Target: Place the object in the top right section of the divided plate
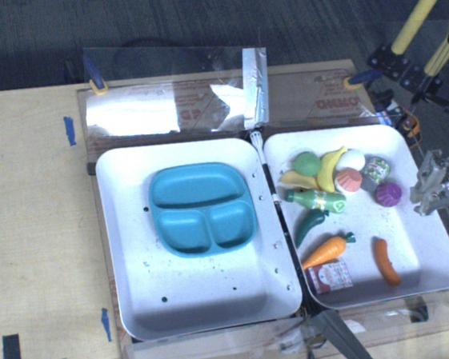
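Can (330, 277) and carrot (327, 251) lie untouched; nothing placed yet.
Fingers (433, 189), state unclear, hover at the right bin's (429, 276) edge; the plate (202, 207), far left of them, holds nothing.

Blue divided plate (202, 207) flat in left bin, w/ 3 sections

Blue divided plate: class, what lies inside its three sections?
The blue divided plate in the left bin holds nothing in its three sections; the bin floor beneath it is covered.
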You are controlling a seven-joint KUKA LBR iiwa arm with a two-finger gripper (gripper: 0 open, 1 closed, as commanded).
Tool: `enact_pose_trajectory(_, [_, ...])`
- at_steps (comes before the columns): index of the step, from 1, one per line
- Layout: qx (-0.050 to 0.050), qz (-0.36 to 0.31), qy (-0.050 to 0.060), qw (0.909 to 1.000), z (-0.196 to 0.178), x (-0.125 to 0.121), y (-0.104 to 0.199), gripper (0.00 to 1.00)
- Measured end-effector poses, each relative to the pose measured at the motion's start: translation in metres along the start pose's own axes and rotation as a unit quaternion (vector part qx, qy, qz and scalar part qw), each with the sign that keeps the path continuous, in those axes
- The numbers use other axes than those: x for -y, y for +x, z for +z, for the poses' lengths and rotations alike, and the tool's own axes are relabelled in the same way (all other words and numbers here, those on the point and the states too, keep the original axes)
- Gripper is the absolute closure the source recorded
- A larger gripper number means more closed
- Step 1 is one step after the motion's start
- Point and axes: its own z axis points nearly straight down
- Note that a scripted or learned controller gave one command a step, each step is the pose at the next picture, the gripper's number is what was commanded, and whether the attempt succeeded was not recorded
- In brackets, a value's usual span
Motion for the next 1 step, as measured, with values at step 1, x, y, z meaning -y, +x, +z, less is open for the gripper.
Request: enact_pose_trajectory(1, [-0.006, -0.044, -0.003, 0.9990, 0.1054, 0.0631, 0.0031, 1.00])
